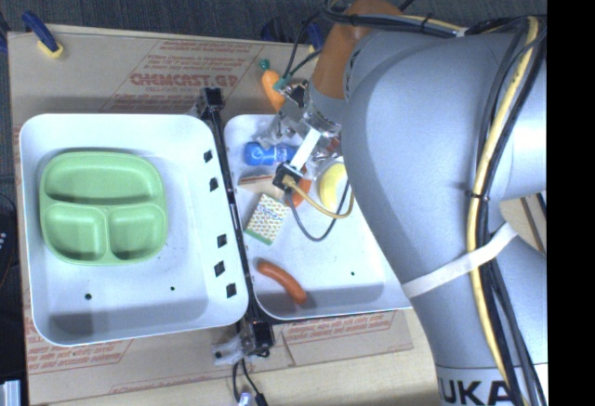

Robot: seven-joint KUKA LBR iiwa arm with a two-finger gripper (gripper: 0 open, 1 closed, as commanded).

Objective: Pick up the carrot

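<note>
Orange carrot (271, 88) just above-left of claw (290, 146).

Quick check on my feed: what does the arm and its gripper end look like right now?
The arm is bulky, smooth and grey, with an orange band above the wrist. Black and yellow cables run along its side, a white strap wraps it, and dark "UKA" lettering shows low down. The gripper end is metallic with white and black parts and thin looping wires.
</note>
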